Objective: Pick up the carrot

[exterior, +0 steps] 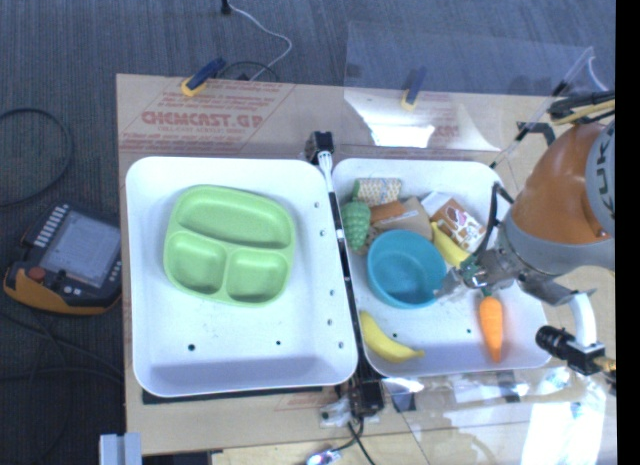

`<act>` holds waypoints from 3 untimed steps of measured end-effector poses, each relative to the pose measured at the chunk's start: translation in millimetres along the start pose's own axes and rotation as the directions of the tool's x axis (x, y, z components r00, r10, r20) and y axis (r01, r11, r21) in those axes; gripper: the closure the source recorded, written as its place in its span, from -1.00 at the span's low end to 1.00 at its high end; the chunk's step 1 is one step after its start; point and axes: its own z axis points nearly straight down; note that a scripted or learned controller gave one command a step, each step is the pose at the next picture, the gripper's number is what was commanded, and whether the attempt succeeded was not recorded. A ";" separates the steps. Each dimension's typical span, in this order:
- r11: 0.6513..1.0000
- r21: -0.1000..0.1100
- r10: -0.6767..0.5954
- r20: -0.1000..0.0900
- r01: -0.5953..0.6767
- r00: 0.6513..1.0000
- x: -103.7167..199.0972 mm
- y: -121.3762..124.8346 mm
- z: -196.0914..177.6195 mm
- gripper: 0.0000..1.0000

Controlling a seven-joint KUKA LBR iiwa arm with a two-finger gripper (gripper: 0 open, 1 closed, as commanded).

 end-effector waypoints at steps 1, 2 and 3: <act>1.000 0.001 -0.001 0.002 0.001 1.000 -0.3 0.8 -8.6 1.00; 1.000 0.002 -0.002 0.003 0.002 1.000 -0.7 1.6 -17.2 1.00; 1.000 0.003 -0.003 0.004 0.003 1.000 -0.6 1.4 -16.8 -1.00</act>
